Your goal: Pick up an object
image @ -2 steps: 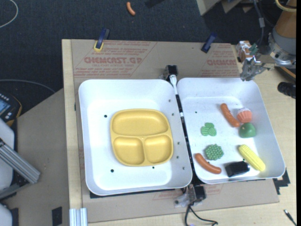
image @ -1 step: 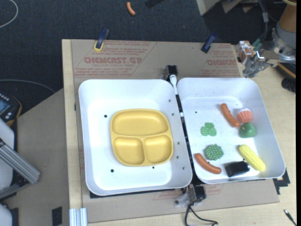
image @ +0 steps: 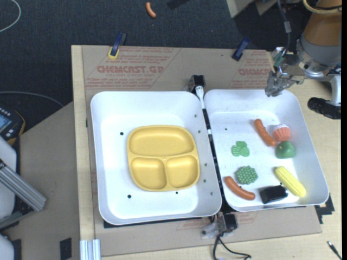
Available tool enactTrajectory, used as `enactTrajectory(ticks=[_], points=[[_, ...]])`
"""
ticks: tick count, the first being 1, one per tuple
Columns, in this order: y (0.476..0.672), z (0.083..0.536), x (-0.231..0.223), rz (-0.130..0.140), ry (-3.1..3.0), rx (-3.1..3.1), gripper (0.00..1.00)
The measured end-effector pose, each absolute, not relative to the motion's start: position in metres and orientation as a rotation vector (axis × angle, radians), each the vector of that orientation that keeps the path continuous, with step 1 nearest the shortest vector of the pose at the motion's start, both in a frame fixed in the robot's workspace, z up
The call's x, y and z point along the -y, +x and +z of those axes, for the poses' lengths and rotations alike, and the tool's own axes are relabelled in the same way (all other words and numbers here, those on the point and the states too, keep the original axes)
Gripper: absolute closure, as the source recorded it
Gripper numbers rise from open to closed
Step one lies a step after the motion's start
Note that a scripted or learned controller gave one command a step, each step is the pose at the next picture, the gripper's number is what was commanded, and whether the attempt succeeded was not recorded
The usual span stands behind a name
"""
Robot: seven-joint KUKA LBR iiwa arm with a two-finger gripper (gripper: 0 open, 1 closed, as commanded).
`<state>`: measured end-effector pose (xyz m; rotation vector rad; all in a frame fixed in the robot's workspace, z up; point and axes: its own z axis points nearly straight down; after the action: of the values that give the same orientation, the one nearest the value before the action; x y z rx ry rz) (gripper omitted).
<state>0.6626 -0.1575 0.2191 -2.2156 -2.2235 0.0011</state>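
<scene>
The robot arm (image: pixel 320 34) comes in from the top right. Its tool (image: pixel 275 88) hangs over the far rim of the right bin (image: pixel 312 145), near that bin's back corner. The tool is small and a bit blurry from here, so I cannot tell if it is wide or narrow. Nothing is in it that I can see.

The right bin has the play food in it. An orange hot dog (image: pixel 264 132) lies on a slant in the middle. Just beside it, to the right, is a pink and white cupcake (image: pixel 281 132). A round green pepper (image: pixel 285 150) sits just below the cupcake, touching it or nearly so. A yellow corn cob (image: pixel 290 181) lies near the front right corner. A black block (image: pixel 272 194) lies next to the corn, at the front edge. A second hot dog (image: pixel 239 188) lies at the front left of this bin. Just above it is a bumpy green broccoli (image: pixel 246 174). A flat green leafy piece (image: pixel 240 149) sits above that, a little apart.

The left bin (image: pixel 108 145) holds a yellow plate (image: pixel 162 157) with three parts, one long one at the back and two small ones at the front.

Both bins sit on a brown board (image: pixel 162 64) on the counter. A small orange thing (image: pixel 150 9) lies far off on the dark floor.
</scene>
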Motion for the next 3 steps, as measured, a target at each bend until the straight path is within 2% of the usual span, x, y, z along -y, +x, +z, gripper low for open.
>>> enactTrajectory(ticks=[1, 2, 3], points=[[0.65, 0.231, 0.099, -0.001, -2.213, 2.226, 1.0], [0.641, 0.218, 0.04, 0.0, -2.212, 2.225, 1.0], [0.643, 0.221, 0.052, -0.001, -2.223, 2.222, 1.0]])
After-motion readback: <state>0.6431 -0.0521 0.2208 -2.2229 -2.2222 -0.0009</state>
